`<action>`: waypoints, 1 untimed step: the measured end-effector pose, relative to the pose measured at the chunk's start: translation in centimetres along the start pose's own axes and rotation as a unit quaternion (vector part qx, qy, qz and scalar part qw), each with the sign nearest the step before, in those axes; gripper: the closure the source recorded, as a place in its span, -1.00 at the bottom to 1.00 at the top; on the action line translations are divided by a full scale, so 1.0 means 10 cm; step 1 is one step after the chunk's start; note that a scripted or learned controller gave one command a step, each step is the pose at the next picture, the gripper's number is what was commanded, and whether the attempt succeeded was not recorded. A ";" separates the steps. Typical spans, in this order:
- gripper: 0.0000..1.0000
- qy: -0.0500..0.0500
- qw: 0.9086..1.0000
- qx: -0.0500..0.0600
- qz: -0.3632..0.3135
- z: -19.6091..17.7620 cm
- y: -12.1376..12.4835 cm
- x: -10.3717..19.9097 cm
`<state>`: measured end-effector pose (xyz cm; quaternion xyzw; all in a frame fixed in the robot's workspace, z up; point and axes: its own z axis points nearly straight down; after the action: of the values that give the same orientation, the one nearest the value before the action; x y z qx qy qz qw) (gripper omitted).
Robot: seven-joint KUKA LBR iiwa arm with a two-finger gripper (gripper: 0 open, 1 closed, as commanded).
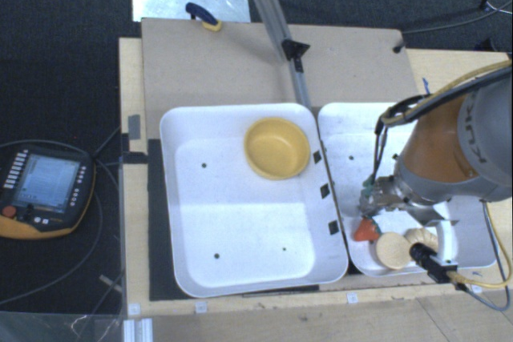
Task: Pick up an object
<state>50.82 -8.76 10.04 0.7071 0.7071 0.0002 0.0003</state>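
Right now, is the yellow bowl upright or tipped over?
Upright: the yellow bowl in the left bin shows its open hollow and full round rim facing up.

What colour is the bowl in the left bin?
Yellow. The bowl shows clearly in the camera view, near the left bin's far right corner.

A grey arm with an orange band reached in from the right over the right-hand white bin, its wrist hanging low above the bin's near end. Just below it lay a small red object, a round tan disc touching it, and a pale piece beside that. A yellow bowl sat upright near the far right corner of the left bin (well apart from the arm). Both bins rested side by side on the tabletop; a handheld control pendant lay on the dark floor at left.
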 end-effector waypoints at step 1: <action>1.00 0.000 1.000 -0.002 -0.001 -0.58 0.08 0.06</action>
<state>51.59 -8.14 15.83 0.7065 0.7077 0.0019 0.0021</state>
